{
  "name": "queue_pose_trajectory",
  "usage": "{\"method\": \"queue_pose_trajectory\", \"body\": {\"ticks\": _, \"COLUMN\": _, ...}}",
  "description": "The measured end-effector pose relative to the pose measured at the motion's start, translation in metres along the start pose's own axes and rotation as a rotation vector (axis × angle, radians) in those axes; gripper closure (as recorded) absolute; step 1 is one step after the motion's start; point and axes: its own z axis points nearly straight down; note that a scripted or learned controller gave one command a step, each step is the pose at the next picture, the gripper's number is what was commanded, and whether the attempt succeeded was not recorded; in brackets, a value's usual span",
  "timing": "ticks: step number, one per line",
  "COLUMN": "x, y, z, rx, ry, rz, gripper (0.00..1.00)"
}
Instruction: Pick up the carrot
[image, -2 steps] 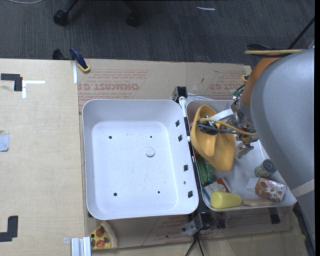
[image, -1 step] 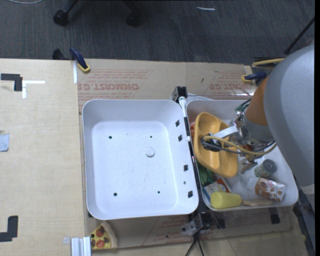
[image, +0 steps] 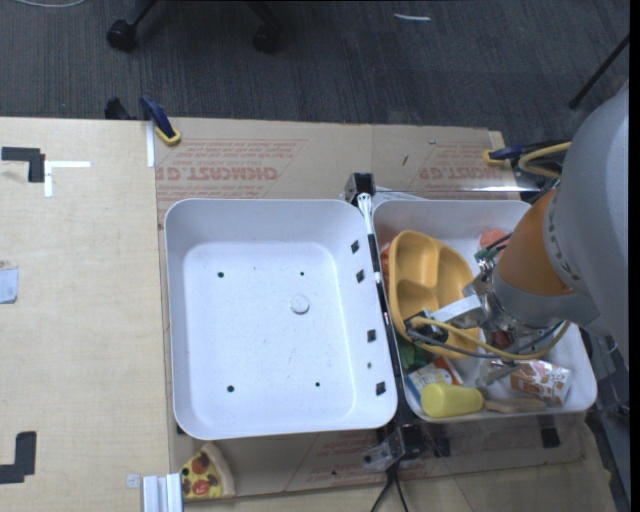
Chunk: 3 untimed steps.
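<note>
A small orange-red piece (image: 492, 240), possibly the carrot, peeks out at the far side of the right bin (image: 392, 215). The arm's orange band hides most of it. The arm reaches in from the right and hangs low over the right bin. My gripper (image: 492, 355) points down into the clutter near the bin's middle, just right of a yellow divided dish (image: 430, 275). The wrist and its cables hide the gripper's tip.
A yellow cup (image: 450, 400) lies on its side at the right bin's front. A snack packet (image: 540, 382) sits at its front right. The left bin (image: 190, 330) stands beside it. A pizza-slice toy (image: 205, 475) lies on the bench in front.
</note>
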Motion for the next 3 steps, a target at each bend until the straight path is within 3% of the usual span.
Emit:
{"method": "queue_pose_trajectory", "body": {"ticks": 1, "x": 0.0020, "y": 0.0012, "z": -0.0096, "rx": 0.000, "ry": 0.004, "rz": 0.001, "gripper": 1.00}}
{"method": "queue_pose_trajectory", "body": {"ticks": 2, "x": 0.0016, "y": 0.0012, "z": -0.0091, "rx": 0.001, "ry": 0.002, "rz": 0.002, "gripper": 0.00}}
{"method": "queue_pose_trajectory", "body": {"ticks": 3, "x": 0.0027, "y": 0.0024, "z": -0.0180, "rx": 0.001, "ry": 0.003, "rz": 0.002, "gripper": 1.00}}
